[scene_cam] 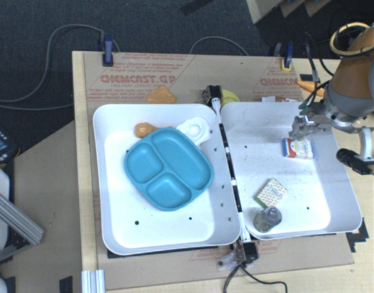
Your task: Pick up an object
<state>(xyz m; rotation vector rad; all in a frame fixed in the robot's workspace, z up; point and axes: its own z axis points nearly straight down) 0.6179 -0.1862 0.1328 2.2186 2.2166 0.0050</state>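
Observation:
My gripper [301, 129] hangs over the upper right part of the right bin [269, 127]. Directly beneath it lies a small white carton with red and blue print [298, 149]. Nothing shows between the gripper and the carton. Lower in the same bin lies a patterned pale box [271, 192], tilted. A grey round object [267, 219] rests near the bin's front left corner. The left bin [113, 182] holds a blue divided plate [167, 168], a white cup-like piece [194, 129] and a small orange item [145, 129].
An orange object [161, 94] and a yellow-green one [228, 96] lie on the board behind the bins. Blue clamps [107, 49] hold the board's far edge. Cables run along the back and at the front.

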